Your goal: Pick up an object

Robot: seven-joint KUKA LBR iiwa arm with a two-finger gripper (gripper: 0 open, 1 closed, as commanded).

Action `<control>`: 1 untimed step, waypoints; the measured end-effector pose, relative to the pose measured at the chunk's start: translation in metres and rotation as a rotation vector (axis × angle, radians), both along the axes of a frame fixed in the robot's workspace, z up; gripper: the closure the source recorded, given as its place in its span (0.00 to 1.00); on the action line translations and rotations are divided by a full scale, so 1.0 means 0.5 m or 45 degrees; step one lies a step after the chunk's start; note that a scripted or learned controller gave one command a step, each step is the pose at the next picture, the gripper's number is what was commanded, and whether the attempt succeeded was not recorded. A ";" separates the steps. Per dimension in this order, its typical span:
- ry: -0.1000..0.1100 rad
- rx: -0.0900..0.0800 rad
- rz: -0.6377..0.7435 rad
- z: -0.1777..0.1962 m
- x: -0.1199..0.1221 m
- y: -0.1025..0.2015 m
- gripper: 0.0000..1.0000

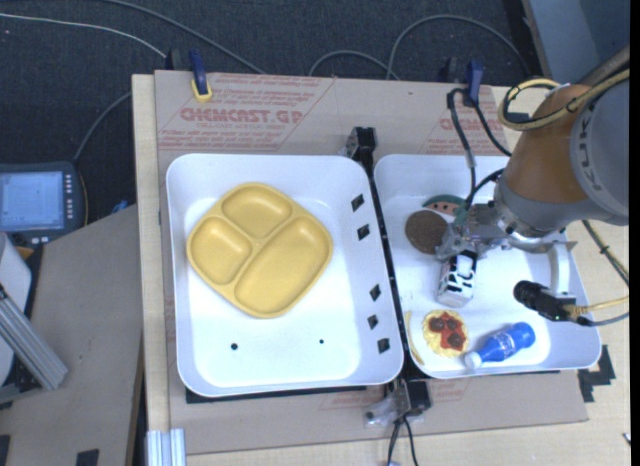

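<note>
Standing in the middle of the right bin is one small black-and-white cow-patterned object, directly under the gripper, whose fingers come down onto its top, though how far apart they are, or whether they grip it, I cannot tell. Around it lie one brown round object toward the bin's far left side, one small pizza-like plate at its near left corner, and one blue bottle along its near edge. One yellow three-compartment plate rests in the left bin, toward its far left part, on the worktop.
</note>
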State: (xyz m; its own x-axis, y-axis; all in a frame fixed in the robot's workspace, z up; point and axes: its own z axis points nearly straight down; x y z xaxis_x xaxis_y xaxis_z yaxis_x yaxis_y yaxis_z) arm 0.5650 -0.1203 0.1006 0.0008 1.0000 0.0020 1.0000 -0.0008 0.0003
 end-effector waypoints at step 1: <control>-0.006 -0.004 0.000 0.091 0.003 -0.014 1.00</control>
